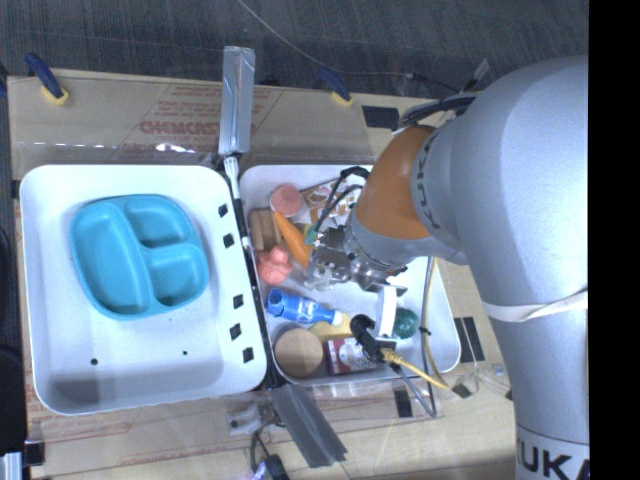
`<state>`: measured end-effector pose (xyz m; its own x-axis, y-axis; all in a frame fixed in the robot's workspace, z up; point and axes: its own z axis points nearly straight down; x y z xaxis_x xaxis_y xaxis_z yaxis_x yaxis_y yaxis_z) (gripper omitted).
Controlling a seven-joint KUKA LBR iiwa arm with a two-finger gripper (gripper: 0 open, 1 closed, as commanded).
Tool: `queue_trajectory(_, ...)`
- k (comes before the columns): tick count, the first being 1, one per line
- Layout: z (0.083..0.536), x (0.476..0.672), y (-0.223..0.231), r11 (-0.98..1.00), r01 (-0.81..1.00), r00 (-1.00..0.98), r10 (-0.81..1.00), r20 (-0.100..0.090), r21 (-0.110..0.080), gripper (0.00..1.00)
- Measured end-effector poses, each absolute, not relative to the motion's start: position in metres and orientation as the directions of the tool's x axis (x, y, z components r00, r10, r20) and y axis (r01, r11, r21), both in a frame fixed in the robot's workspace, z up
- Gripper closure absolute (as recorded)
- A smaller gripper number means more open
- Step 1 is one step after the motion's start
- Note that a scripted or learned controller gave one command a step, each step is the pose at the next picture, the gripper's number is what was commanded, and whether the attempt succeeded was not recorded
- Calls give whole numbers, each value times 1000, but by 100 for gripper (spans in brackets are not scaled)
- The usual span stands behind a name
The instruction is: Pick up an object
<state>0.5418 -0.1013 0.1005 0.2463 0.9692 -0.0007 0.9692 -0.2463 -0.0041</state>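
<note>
Two white bins (40, 268), blue bottle (300, 310) lying left-right, "KUKA" on arm (520, 218), gripper (330, 258) grip hidden, cannot tell.

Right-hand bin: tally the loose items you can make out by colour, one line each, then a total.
Pink: 2, a round piece and a lumpy piece
Orange: 1, a carrot-like stick
Blue: 1, a bottle
Tan: 2, a block and a round disc
Green: 1, a small ball
Total: 7; the arm hides part of the bin.
</note>
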Motion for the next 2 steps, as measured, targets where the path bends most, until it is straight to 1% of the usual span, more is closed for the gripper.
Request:
queue_trajectory(1,101,542,-103,-248,969,248,969,-3,-3,0)
queue_trajectory(2,117,560,-140,-105,994,105,994,0,-3,0)
